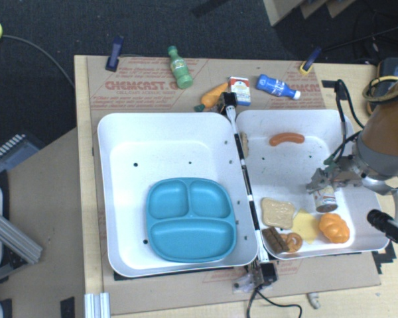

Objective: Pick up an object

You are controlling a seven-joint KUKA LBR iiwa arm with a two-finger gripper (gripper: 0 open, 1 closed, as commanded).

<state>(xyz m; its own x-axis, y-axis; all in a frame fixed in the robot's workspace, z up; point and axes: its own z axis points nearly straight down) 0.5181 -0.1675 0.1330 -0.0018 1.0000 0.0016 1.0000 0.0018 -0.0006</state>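
Grey arm (pixel 382 161) with broad orange band above wrist, black cables running alongside, ending in small grey metal two-finger hand (pixel 324 184), detail blurred.

Single fixed cam sat above the bench (pixel 146 68), angled down, framing both white bins (pixel 119 138) from mid-range.

Right bin's (pixel 252 121) near end crowded — bread (pixel 278 212), orange (pixel 334 228); far end open.
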